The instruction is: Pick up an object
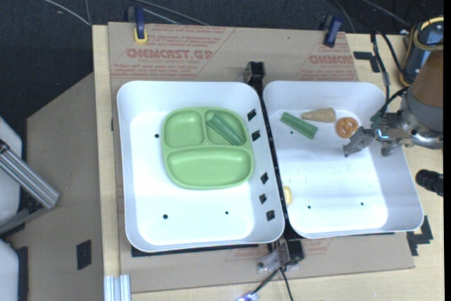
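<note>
The right bin holds a green block, a tan cone-shaped piece and a small orange ring, all near its far edge. My gripper hangs over the bin's right side, just right of and slightly nearer than the orange ring. It is open, with nothing between its fingers. In the left bin lies a green divided plate, with a darker green piece in its far right compartment.
A row of black clips runs along the divider between the bins. A small yellow bit sits at the right bin's left rim. Blue clamps hold the board's far edge. The arm's body stands over the right rim.
</note>
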Robot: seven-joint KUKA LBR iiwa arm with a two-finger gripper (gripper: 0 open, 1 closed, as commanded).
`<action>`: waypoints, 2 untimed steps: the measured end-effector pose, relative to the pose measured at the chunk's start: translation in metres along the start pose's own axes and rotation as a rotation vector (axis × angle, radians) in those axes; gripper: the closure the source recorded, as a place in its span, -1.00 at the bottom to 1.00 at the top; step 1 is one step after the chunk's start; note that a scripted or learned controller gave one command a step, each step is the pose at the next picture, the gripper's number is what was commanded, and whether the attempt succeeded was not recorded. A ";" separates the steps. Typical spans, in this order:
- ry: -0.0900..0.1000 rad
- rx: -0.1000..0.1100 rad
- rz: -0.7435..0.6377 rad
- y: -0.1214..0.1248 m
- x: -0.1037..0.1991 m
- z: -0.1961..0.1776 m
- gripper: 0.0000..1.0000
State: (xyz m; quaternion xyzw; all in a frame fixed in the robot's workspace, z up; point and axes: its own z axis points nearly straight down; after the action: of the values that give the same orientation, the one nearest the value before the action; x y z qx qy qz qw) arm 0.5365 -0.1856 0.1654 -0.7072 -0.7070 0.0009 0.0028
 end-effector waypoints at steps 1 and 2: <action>0.000 0.001 0.000 -0.002 -0.010 0.051 -1.00; -0.002 -0.006 0.000 0.000 -0.010 0.036 1.00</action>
State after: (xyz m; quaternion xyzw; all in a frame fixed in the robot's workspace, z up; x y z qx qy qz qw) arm 0.5359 -0.1952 0.1290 -0.7071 -0.7071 -0.0007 0.0000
